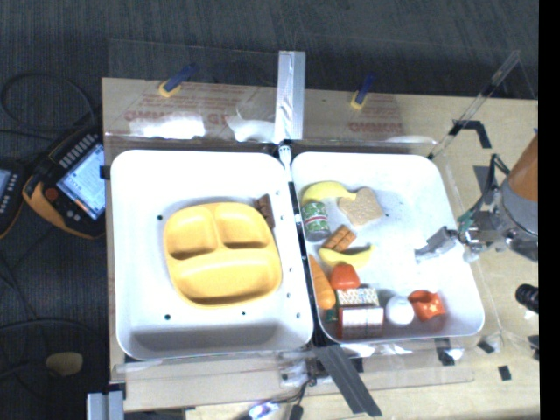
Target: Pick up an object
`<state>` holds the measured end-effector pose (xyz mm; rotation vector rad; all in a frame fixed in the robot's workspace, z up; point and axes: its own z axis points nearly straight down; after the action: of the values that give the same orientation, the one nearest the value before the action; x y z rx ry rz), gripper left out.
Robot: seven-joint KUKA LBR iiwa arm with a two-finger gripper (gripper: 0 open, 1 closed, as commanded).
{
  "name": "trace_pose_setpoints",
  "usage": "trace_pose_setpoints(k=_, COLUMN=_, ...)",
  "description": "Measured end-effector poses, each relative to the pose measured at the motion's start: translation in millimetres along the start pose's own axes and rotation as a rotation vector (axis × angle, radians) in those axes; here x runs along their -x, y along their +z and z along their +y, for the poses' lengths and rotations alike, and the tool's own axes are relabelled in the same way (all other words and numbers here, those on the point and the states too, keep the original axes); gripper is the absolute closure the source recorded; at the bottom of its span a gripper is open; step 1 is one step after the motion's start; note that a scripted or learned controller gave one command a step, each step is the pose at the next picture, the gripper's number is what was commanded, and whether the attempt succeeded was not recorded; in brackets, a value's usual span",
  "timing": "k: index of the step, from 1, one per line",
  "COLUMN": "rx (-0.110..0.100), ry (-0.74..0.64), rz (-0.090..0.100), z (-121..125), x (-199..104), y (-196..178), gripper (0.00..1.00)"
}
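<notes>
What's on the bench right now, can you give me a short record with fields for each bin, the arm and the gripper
left bin: yellow divided tray, with a small brown item at its upper right corner
right bin: toy food heaped along its left and bottom sides, including a banana, a green can, a carrot, a white egg and a red pepper
arm: reaches in from the right edge
gripper: over the right side of the right bin, holding nothing visible; finger state unclear

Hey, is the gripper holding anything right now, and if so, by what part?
Nothing is held. The gripper hangs over bare floor at the right side of the right bin, apart from the toy food along the bin's left and front.
</notes>
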<state>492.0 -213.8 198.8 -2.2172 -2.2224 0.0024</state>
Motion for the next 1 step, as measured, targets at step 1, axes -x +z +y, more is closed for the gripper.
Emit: trace_pose_setpoints(k=1, rx=-0.002, ry=0.618, rz=0.007, z=34.9, x=-18.7, y=104.6, gripper=0.0)
